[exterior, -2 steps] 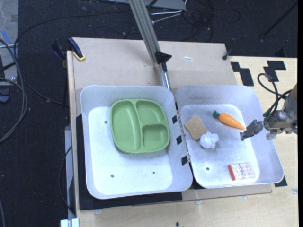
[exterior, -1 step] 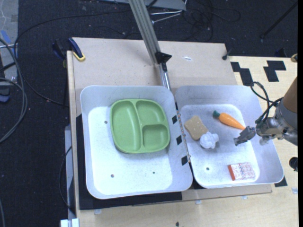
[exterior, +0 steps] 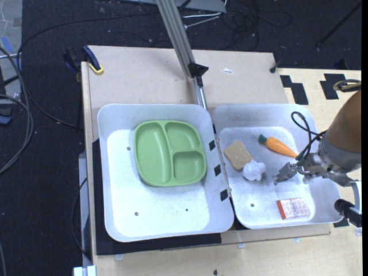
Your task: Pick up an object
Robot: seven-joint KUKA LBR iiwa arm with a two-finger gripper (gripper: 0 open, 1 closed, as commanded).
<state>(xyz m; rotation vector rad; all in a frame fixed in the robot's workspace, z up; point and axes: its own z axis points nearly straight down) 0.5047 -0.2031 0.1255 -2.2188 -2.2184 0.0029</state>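
Pale wooden surface (exterior: 241, 73) carries both bins; the hand (exterior: 286, 173), apparently released and grasping nothing, hovers just right of the white crumpled object (exterior: 253, 169).

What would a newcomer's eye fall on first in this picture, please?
Probably the green divided plate, alone in the left bin. Next, the orange carrot in the right bin, near a tan slice of bread, a white lump and a small red-and-white packet. The pincer sits low beside the lump.

The arm (exterior: 345, 137) has an orange band above a grey wrist, with a black cable looping beside it, ending in a small dark metal claw (exterior: 286, 173).
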